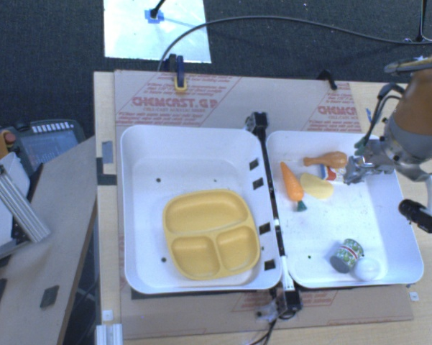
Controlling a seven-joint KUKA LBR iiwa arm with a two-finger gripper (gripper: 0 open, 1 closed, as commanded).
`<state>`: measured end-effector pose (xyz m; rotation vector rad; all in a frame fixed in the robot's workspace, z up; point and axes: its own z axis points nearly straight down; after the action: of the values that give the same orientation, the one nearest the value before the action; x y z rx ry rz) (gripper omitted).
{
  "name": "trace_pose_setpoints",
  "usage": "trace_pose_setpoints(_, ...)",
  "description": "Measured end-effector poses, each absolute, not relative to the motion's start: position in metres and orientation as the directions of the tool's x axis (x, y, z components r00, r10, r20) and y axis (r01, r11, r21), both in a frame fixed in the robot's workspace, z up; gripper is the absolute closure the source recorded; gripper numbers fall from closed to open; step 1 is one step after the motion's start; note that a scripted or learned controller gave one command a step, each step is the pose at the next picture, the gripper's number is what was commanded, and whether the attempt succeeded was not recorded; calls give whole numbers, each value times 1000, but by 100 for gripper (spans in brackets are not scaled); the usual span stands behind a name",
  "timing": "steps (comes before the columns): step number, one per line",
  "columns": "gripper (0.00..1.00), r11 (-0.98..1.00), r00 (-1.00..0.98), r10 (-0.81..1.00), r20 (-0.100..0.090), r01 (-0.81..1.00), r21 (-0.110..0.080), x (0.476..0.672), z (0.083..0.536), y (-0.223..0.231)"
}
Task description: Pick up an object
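Note:
The right bin (388,264) holds an orange toy carrot (292,184), a pale yellow rounded piece (316,186), a brown drumstick-shaped toy (326,160), a small printed can (346,254) on its side and a white ball (366,268). My gripper (354,172) hangs low at the right bin's upper right, just right of the drumstick toy and the yellow piece, with the arm reaching in from the right edge. I see nothing clearly held between its tips.
The left bin (140,157) carries a yellow three-compartment tray (210,232). A black divider strip (267,192) runs between the bins. A cable and yellow clamp (180,77) sit behind the bins, and a side table (50,214) with a pendant stands at left.

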<state>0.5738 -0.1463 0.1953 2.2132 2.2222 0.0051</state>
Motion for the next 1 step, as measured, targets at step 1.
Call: trace_pose_setpoints(1, 100, 10, -10, 1000, 1, 1000, 3, 577, 210, -89)
